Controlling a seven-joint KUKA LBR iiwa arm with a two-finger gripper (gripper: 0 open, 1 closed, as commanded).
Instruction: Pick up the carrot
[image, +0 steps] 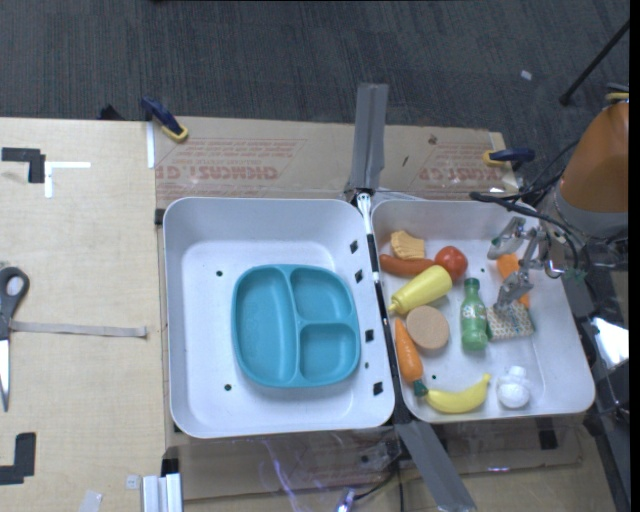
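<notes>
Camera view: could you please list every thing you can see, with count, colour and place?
bins: 2, white, side by side on the bench
divided plate: 1, teal, middle of left bin
carrot: 1, orange, right bin, along its left wall
banana: 1, yellow, right bin, front
mustard bottle: 1, yellow, right bin, lying tilted
green bottle: 1, green, right bin, centre
tomato: 1, red, right bin, rear
round tan disc: 1, tan, beside the carrot
white ball: 1, white, right bin, front right
scissors: 1, grey, bench far left
clamps: 2, blue and yellow, rear edge
gripper: 1, metal, over right bin's right side
</notes>
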